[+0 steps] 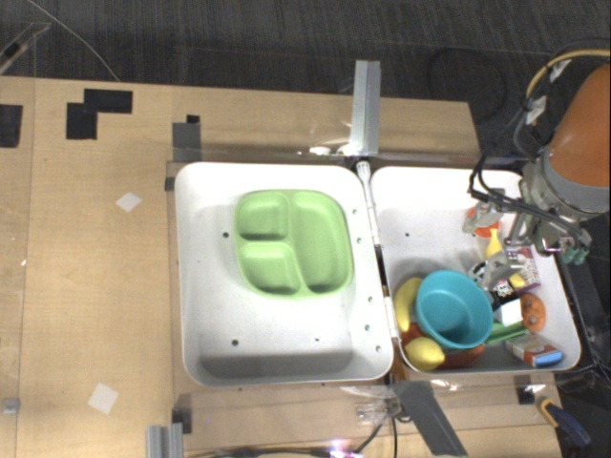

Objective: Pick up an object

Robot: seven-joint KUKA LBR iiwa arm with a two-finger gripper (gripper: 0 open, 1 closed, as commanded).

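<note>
Camera view: two shallow white bins are seen side by side on the wooden bench. The left bin carries a green divided tray, lying flat near the bin's middle. The right bin carries a cluster of objects along its near and right portions: a teal bowl tilted on its side, a yellow object touching the bowl's left edge, a second yellow object at the near wall, an orange object and a small blue-and-red item in the near right corner. The arm is positioned over the right bin's right side, with the gripper lowered among small packaged items just beside the bowl. Whether the jaws are spread or pressed together cannot be determined, and no object is seen between them.
</note>
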